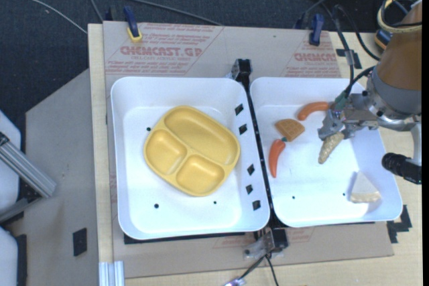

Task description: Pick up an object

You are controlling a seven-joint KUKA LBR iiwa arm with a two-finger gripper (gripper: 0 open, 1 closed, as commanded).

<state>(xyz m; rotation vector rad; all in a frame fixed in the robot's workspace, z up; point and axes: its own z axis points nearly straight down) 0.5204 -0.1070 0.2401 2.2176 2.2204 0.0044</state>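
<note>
I am over the right bin (385, 164), my gripper (335, 134) hanging near its back right part, and from my fingertips a pale, tapered, cone-like piece (326, 149) slants downward toward the middle of the bin floor. Its upper end sits right at my fingers, so I judge I am clenched on it, though the grasp is only on its tip, which is why it droops at a tilt instead of hanging straight; a hold that shallow could let it slip. The rest of the bin's contents lie loose where they were scattered: an orange curved piece (312, 110) toward the back edge, a tan wafer-like piece (290, 128) just in front of it, a red-orange carrot-shaped toy (276, 155) close to the left wall, and a pale wedge (364, 191) near the front right corner, well apart from my catch. The left bin (127, 144) carries a yellow divided plate (192, 150) lying flat at its middle, angled to the walls. Clamps (133, 28) on the board's back edge keep the bench covering in place.
</note>
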